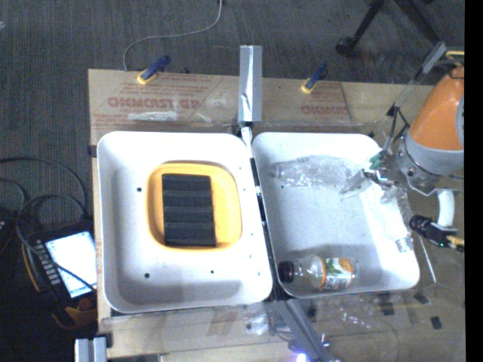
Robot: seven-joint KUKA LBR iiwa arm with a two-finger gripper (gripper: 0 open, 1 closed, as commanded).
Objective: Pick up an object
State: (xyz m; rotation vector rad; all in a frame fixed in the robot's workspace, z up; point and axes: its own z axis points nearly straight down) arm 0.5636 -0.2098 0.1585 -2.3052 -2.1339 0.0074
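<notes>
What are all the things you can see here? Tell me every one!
bins: 2, white, side by side on the bench
yellow tray with black ridged insert: 1, yellow and black, middle of the left-hand bin
clear crumpled bottle: 1, see-through, lying at the far side of the right-hand bin
bottle with orange label: 1, clear with dark cap, lying at the near edge of the right-hand bin
clamps: 2, blue and yellow, on the far edge of the bench
tablet: 1, bright screen, on the floor in the lower left of the view
arm: 1, grey and orange, at the right
gripper: 1, at the far right corner of the right-hand bin
</notes>
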